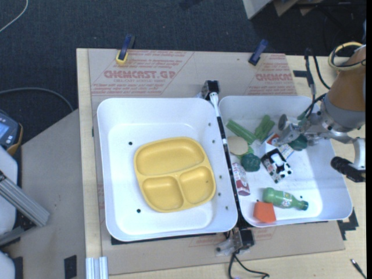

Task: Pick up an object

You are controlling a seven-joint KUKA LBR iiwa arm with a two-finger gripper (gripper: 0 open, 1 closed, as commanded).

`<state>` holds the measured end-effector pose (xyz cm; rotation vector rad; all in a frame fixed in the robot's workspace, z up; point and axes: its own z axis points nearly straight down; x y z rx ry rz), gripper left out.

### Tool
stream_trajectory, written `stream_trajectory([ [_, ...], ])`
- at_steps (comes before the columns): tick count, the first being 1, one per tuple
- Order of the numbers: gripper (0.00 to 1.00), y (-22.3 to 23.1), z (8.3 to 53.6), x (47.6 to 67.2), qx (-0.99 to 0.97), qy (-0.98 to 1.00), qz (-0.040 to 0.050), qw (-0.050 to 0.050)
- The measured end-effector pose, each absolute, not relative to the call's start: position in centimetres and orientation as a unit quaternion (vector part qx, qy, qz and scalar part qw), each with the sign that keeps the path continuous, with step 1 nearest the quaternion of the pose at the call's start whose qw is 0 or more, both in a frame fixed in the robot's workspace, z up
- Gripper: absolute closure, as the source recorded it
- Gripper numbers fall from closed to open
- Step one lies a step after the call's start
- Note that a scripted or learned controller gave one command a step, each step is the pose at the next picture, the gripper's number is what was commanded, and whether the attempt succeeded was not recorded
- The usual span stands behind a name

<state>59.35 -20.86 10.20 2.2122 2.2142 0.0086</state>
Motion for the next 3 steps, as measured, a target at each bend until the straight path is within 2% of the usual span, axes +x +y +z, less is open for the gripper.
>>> stream_trajectory([
  [1,1.0,-20.8,10.9,59.2,0.707,0.707,0.0019,0.003],
  [3,1.0,-21.6,19.8,60.2,0.707,0.707,0.0013,0.004],
])
